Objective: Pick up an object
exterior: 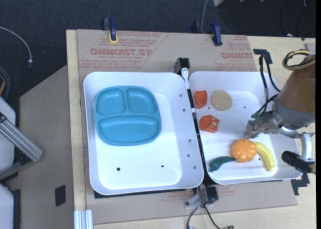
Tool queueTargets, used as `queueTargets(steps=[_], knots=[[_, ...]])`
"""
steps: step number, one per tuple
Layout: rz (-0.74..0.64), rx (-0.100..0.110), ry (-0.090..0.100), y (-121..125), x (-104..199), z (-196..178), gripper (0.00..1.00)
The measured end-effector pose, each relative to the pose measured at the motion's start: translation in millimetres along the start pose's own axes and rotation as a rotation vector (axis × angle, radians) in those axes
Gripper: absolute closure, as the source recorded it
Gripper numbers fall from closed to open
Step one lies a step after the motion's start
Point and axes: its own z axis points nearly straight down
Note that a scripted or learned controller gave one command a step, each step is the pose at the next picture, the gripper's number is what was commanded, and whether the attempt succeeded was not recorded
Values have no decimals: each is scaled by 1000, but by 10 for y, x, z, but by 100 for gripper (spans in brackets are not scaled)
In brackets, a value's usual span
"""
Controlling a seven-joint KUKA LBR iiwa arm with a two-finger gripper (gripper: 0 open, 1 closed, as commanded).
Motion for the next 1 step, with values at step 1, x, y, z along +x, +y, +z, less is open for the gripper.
queueTargets(steps=[1], knots=[[-1,-6,-2,-42,25,-447,100]])
